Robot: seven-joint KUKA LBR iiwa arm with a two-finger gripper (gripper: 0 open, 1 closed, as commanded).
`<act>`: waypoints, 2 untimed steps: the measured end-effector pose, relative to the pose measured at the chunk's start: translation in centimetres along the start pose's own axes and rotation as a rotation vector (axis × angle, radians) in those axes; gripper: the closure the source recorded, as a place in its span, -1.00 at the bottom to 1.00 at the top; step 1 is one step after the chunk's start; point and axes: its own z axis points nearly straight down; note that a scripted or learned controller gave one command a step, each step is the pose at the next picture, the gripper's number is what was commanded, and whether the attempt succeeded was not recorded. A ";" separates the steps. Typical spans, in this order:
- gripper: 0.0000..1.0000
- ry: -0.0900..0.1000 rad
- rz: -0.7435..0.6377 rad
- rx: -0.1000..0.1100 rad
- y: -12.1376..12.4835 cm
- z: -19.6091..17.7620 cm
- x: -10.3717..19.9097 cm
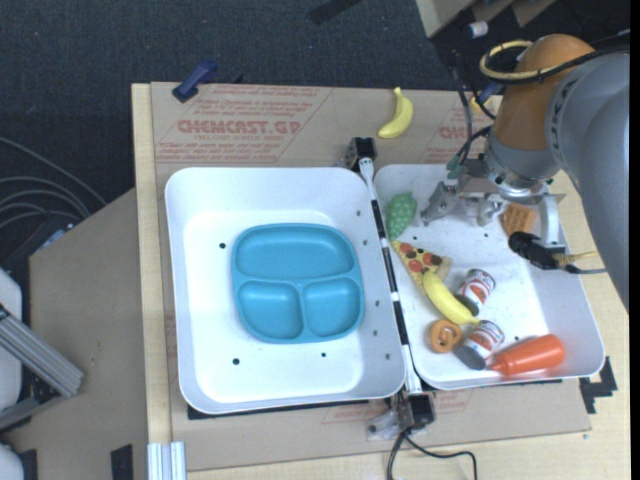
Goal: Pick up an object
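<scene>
Nearest me lay the orange carrot at the right bin's five o'clock; I saw the gripper at twelve o'clock, grip state impossible to tell

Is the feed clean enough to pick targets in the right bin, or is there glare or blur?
Camera view: even, soft lighting; the white right bin is bright but not blown out. Banana, orange bottle and cans stay distinct; can labels are too small to read. The pincer looks slightly soft, casting a faint shadow.
</scene>
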 end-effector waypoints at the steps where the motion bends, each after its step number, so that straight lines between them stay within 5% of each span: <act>1: -1.00 0.005 -0.001 -0.004 0.1 0.9 0.4; 2: 1.00 0.002 0.000 0.003 -0.1 0.1 0.2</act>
